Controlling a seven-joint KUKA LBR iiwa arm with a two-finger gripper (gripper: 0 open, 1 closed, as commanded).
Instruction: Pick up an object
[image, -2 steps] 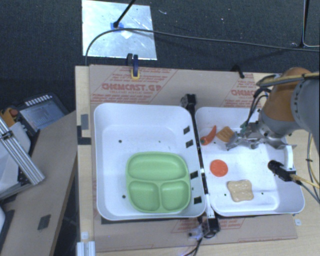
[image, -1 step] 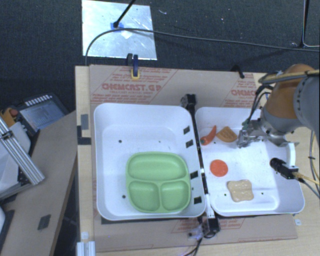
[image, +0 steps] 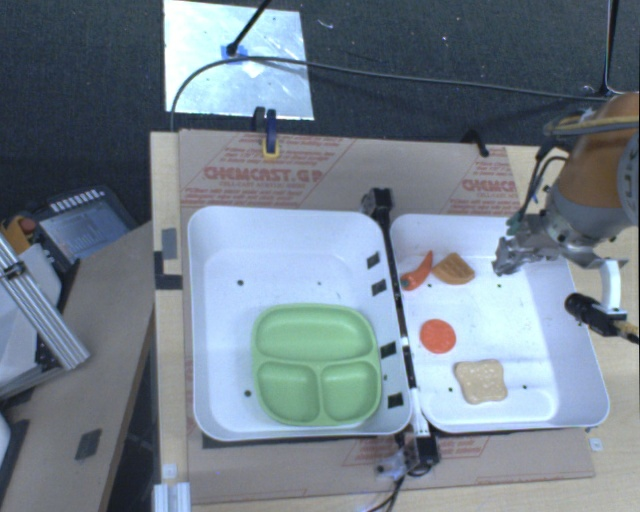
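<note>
Over the right bin's (image: 575, 400) far right corner we see the pincer (image: 508, 258); we cannot tell its opening. That bin holds an orange chili (image: 418, 271), a tan pastry (image: 454, 269), a red disc (image: 437, 336) and toast (image: 481, 380). The left bin (image: 215, 300) holds a green divided plate (image: 316, 362).

Green three-compartment tray (image: 316, 363) sitting in left bin (image: 215, 250), toward near edge. Yellow clamp (image: 270, 135) gripping cardboard sheet (image: 330, 160) at far edge. Foil-like square (image: 240, 60) lying beyond it. Black cable (image: 420, 80) running across dark floor.
</note>
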